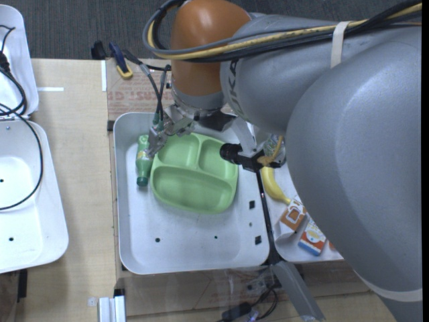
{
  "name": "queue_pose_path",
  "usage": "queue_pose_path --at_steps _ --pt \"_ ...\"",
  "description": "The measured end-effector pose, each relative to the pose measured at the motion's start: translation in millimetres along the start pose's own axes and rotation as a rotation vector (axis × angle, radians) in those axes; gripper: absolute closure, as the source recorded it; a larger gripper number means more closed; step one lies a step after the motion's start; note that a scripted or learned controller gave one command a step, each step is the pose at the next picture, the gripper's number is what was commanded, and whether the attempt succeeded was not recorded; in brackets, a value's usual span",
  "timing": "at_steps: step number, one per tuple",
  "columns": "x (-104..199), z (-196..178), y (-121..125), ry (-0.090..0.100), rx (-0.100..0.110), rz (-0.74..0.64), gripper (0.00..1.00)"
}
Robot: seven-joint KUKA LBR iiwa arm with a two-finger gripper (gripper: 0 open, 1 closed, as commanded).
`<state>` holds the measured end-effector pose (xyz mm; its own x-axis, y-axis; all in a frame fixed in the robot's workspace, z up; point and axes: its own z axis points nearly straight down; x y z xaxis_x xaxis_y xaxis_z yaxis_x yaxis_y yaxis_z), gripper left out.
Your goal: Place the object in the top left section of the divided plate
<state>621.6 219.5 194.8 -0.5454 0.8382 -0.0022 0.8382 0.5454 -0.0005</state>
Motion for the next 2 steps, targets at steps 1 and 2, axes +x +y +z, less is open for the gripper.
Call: queue_pose_path --at_steps 1,2 --pt "-1 -8 0 -0.002 0.001 0.0 1.0" --pt "-19 -26 32 0.0 0.0 0.047 1.0"
